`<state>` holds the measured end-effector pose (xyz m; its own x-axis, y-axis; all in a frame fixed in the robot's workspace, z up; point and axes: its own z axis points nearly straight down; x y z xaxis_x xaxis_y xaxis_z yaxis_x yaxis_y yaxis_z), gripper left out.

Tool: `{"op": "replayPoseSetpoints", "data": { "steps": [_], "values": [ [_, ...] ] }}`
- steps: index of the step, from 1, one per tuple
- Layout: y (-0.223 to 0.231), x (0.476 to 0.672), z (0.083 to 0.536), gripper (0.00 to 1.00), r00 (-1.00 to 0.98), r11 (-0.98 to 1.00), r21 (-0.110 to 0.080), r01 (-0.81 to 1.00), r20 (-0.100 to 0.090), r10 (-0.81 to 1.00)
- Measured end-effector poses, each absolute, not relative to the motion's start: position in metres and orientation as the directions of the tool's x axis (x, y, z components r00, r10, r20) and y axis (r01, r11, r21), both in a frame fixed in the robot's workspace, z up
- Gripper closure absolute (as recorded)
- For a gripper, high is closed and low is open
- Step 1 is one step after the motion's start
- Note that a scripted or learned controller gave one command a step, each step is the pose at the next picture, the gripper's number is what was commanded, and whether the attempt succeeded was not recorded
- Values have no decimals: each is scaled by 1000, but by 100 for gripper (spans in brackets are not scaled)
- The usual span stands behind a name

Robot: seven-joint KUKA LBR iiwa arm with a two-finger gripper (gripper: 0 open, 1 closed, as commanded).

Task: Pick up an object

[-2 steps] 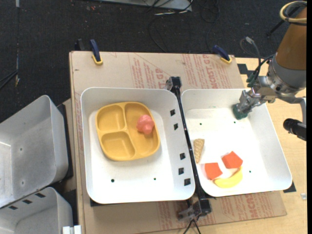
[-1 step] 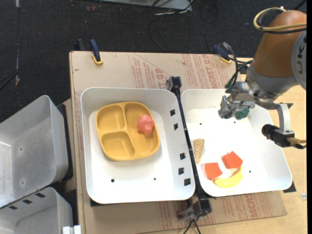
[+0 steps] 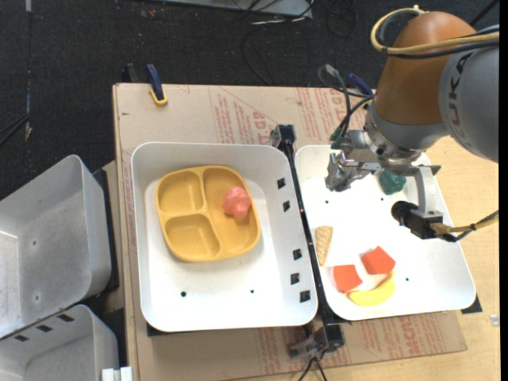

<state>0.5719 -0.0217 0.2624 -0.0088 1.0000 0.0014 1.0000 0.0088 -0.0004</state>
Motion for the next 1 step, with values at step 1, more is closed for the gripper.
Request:
{"op": "replayPoseSetpoints", "data": {
  "steps": [1],
  "values": [
    [35,569,266,100,-9,9,0,1000,2,1000]
  ]
}}
